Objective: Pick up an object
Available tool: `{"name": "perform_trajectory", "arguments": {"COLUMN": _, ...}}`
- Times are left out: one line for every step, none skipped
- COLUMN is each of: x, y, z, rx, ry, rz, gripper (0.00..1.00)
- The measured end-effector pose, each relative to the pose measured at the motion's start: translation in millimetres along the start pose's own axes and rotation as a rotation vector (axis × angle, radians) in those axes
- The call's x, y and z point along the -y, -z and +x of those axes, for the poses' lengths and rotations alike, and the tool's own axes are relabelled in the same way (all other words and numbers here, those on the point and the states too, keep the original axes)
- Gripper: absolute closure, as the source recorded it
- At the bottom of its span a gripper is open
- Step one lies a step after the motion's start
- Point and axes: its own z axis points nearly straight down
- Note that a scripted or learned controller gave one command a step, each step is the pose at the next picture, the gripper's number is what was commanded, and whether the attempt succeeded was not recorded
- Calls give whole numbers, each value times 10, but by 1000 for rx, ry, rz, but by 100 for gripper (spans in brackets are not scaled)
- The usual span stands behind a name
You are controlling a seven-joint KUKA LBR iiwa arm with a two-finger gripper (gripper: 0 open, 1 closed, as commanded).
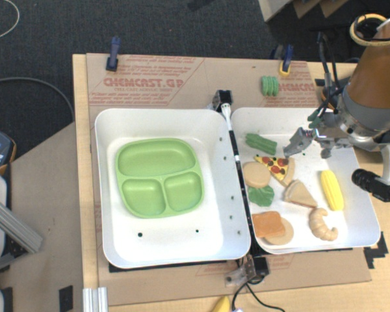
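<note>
My gripper hangs over the upper part of the right bin, open, with nothing between its fingers. Toy food lies in that bin. A green pod and a pizza slice sit just left of the gripper. A yellow corn cob lies below it, and a tan wedge below and to the left. Further down are a round beige biscuit, a green leafy piece, an orange slice on a round bun and a croissant.
The left bin holds a green divided plate. A small ridged green piece lies on the cardboard behind the right bin. Blue clamps pin the board's back edge. The arm's body stands over the bench's right side.
</note>
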Motion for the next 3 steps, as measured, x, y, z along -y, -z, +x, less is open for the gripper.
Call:
{"name": "perform_trajectory", "arguments": {"x": 384, "y": -506, "z": 313, "rx": -3, "ry": 1, "rz": 8, "gripper": 0}}
{"name": "perform_trajectory", "arguments": {"x": 748, "y": -1274, "z": -290, "rx": 1, "ry": -8, "rz": 9, "gripper": 0}}
{"name": "perform_trajectory", "arguments": {"x": 97, "y": -1471, "z": 28, "rx": 2, "ry": 4, "rz": -7, "gripper": 0}}
